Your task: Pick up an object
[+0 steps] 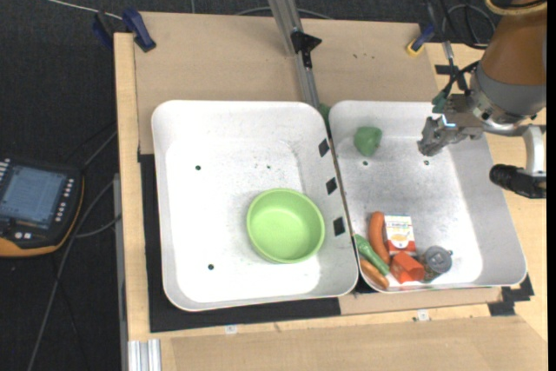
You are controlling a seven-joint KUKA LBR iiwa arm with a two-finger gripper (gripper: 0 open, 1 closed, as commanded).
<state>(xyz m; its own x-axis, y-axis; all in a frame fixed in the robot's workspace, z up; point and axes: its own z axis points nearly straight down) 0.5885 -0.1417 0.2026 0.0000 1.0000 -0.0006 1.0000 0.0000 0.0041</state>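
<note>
Bench (217, 56): you have a tan board carrying two white bins side by side.
Left bin (217, 143): you see one green bowl (285, 225) near its front right corner.
Right bin (452, 195): your objects lie here, most of them crowded at the front edge.
Arm (514, 56): it reaches in from your right, over the right bin's far right part.
Gripper (432, 140): it hangs above bare bin floor; you cannot tell whether the fingers are open or closed, and nothing shows between them.
Green object (367, 140): alone near the far left, well apart from the gripper.
Carrot (376, 232), small carton (399, 230), red item (406, 267), grey piece (436, 258): clustered together, touching.
</note>
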